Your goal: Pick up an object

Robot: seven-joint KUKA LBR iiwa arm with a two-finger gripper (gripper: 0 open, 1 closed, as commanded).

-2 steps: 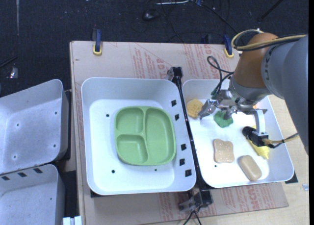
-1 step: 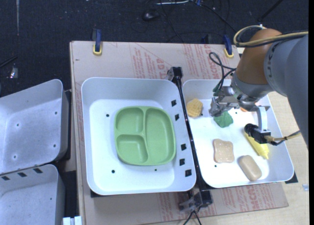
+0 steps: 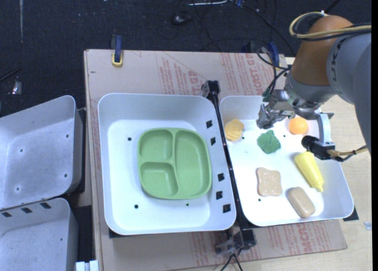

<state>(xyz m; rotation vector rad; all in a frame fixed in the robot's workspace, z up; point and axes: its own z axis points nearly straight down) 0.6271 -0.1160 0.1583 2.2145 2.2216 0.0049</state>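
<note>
The end effector [image 3: 267, 121] hangs low over the far part of the right bin [image 3: 339, 190], with the grey arm [image 3: 348, 66] and its orange band [image 3: 316, 51] reaching in from the right. Whether it is apart or together cannot be told from this slant, and nothing shows clamped in it. Just below it, toward the near side, lies a green sponge-like piece [image 3: 269, 142], close but not seen to be touched. To its right, just beside it, sits a small orange ball [image 3: 298, 126]. To its left, near the wall between the bins, lies a yellow ridged piece [image 3: 234, 129]. Farther toward the near side lie a tan toast-shaped piece [image 3: 269, 182], a beige oblong [image 3: 300, 202] and a yellow corn-like piece [image 3: 310, 170], all well apart from it. Far to its left, the left bin [image 3: 112, 146] holds a green divided plate [image 3: 175, 163]. Both bins rest on the tabletop [image 3: 153, 66].
</note>
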